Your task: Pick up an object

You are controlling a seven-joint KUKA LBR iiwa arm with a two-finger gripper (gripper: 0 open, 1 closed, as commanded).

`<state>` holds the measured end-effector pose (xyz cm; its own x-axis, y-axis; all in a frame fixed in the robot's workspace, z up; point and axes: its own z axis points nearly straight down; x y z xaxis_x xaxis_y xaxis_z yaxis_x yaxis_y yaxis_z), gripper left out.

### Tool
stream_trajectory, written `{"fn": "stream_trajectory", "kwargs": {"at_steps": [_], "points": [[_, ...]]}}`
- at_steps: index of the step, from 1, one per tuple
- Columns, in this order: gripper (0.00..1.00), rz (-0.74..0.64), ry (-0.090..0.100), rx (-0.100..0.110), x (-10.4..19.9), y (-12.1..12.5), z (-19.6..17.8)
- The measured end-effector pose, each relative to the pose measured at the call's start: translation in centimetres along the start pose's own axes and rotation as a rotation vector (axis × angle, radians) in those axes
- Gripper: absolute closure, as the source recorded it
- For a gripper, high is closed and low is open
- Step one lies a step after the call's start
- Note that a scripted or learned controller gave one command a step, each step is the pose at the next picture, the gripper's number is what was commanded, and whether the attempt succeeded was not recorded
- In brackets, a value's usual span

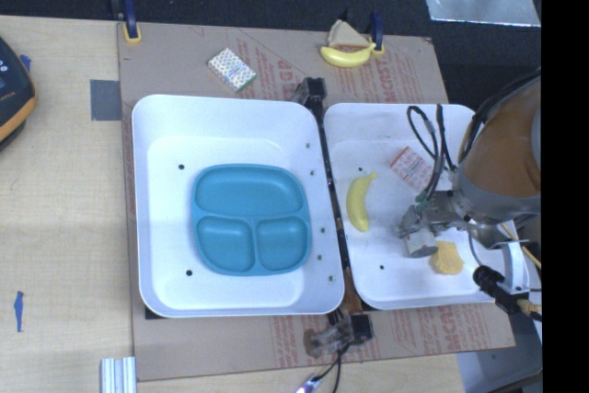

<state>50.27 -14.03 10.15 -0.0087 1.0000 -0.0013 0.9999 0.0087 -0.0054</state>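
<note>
In the right bin (386, 288) lie a yellow banana (358, 202), a small red-and-white packet (408, 164) and a yellow-orange lump (447, 258). My gripper (418, 233) is low in this bin, just left of the lump and right of the banana. The frame does not show an object between its tips. The arm's grey body (502, 161) covers the bin's right side.
The left bin (147, 198) holds a blue divided plate (250, 218). Behind the bins, on the cardboard, lie a second banana with a sandwich toy (348, 49) and a patterned packet (231, 68). A yellow-black device (11, 97) sits at the far left. Black cables (428, 138) loop over the right bin.
</note>
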Motion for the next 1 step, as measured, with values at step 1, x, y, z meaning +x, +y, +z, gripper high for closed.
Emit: {"fn": "stream_trajectory", "kwargs": {"at_steps": [1], "points": [[1.00,0.003,0.002,-0.003,9.22,2.70,-9.09]]}}
